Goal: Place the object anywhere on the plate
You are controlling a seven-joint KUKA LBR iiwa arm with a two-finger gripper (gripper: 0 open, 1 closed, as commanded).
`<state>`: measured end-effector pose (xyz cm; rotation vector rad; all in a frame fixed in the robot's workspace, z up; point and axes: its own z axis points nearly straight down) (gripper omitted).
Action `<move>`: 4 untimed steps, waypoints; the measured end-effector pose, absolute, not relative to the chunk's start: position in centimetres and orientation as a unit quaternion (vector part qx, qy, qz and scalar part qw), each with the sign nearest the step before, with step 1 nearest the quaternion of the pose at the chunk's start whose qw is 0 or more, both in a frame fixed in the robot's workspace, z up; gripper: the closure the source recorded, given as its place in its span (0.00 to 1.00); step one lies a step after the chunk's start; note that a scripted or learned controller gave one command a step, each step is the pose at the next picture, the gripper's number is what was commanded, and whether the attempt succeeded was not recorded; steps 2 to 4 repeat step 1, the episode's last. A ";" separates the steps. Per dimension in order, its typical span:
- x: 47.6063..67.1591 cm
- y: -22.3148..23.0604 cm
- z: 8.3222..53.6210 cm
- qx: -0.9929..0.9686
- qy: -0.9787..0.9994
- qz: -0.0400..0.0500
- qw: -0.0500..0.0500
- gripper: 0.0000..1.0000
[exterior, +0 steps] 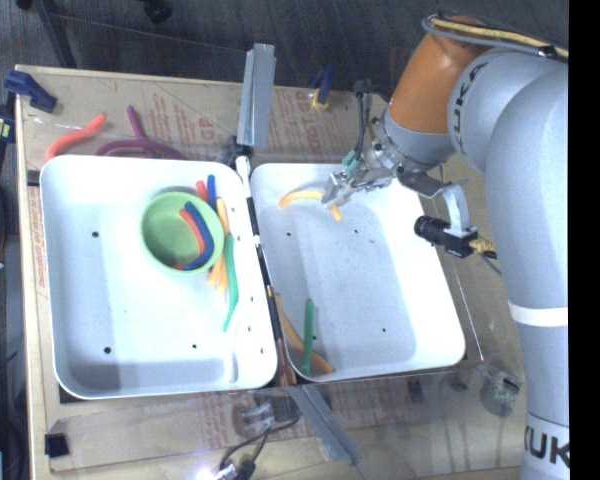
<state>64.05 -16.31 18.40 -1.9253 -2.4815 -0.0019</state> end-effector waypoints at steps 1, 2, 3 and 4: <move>64.1 -16.3 18.4 -0.613 -0.790 -0.001 0.000 0.00; 64.1 -16.3 18.4 -0.613 -0.790 -0.001 0.000 0.00; 64.1 -16.3 18.4 -0.613 -0.790 -0.001 0.000 0.00; 64.1 -16.3 18.4 -0.613 -0.790 -0.001 0.000 0.00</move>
